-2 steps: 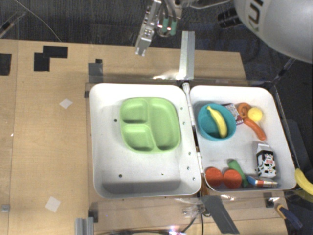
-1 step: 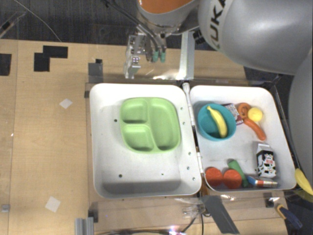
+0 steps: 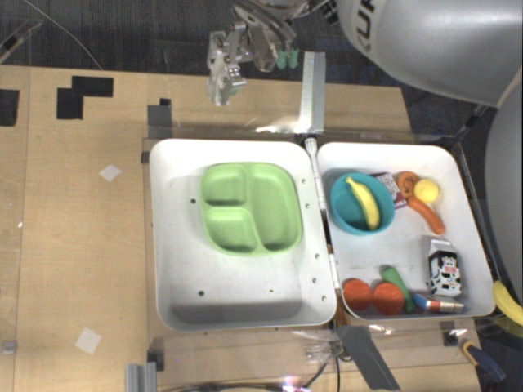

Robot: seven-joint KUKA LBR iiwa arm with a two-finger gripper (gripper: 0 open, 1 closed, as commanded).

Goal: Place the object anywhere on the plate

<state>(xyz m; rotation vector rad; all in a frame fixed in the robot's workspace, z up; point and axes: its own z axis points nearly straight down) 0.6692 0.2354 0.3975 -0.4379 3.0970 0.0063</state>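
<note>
Camera view: wood bench [image 3: 73,243], two bins [image 3: 176,300].

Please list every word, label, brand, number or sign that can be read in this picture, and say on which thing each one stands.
"KU": large dark letters on the grey arm at the top right; the word is cut off by the picture's edge.
Small carton in the right bin: black and white print on it, too blurred to read.
Packet behind the blue bowl: print too small to read.

Green plate [image 3: 249,208], white bins [image 3: 176,219], yellow banana [image 3: 364,202] in blue bowl [image 3: 343,211], black-and-white cow-patterned carton [image 3: 445,272]
</note>
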